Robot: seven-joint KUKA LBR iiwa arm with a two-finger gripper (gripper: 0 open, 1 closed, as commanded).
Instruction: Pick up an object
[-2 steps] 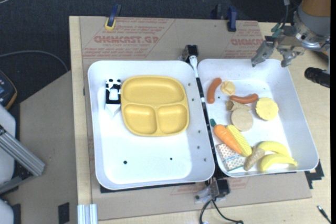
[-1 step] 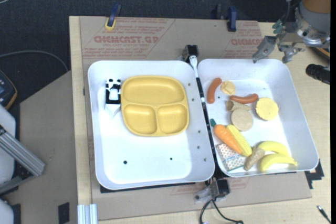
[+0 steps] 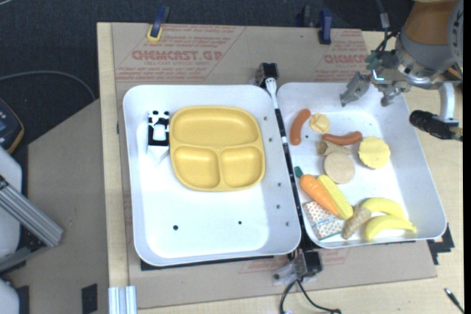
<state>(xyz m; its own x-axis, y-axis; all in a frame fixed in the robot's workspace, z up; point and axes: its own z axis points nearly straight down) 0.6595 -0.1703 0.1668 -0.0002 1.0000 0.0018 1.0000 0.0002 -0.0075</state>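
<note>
— Camera view: what is seen on the desk [image 3: 221, 48]?

— Two shallow white bins are set side by side. In the left bin [image 3: 147, 217] a yellow divided plate [image 3: 217, 147] is placed toward the far side, with a small black-and-white item [image 3: 157, 130] just beside its left edge.

— And the right bin [image 3: 423, 180]?

— Toy food is gathered there. An orange-red sausage [image 3: 299, 126] is laid near the far left corner, with a small pale yellow piece [image 3: 319, 123] just beside it. A second sausage [image 3: 343, 137] is laid crosswise to the right, and a round yellow slice [image 3: 374, 153] and a round beige slice [image 3: 339, 168] are found close by. Nearer, a carrot [image 3: 318, 193] and a corn cob [image 3: 335, 196] are laid touching each other. Two bananas [image 3: 386, 220] are seen at the near right, with a tan piece [image 3: 356, 221] and a patterned packet [image 3: 321, 220] to their left.

— Where is the gripper [image 3: 374, 90]?

— It is held over the far edge of the right bin, on the grey arm [image 3: 430, 26] reaching in from the right. Its fingers are spread apart, and nothing is seen between them. The food items are all left lying in the bin, well apart from the fingers.
</note>
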